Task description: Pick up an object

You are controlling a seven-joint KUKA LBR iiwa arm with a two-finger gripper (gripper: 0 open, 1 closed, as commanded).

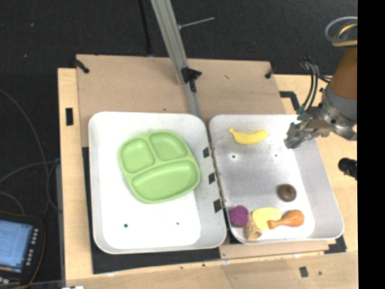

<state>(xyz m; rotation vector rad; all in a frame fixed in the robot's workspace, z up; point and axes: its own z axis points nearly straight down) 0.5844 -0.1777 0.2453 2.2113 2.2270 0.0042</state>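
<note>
The right bin [313, 161] holds a yellow banana [248, 136] near its far edge. A brown round piece [286, 192] lies toward its near right. At the near edge sit a purple ball [239, 215], a yellow and tan piece [263, 218] and an orange drumstick-shaped toy [287, 220]. My gripper [295, 136] hangs over the bin's far right corner, right of the banana, with nothing visible in it. The arm's orange band [344, 77] is at the right edge.
The left bin [108, 221] carries a green divided plate [159, 166]. A metal pole [174, 47] slants down from the top to the gap between the bins. A screen [18, 245] sits at the lower left, off the bench.
</note>
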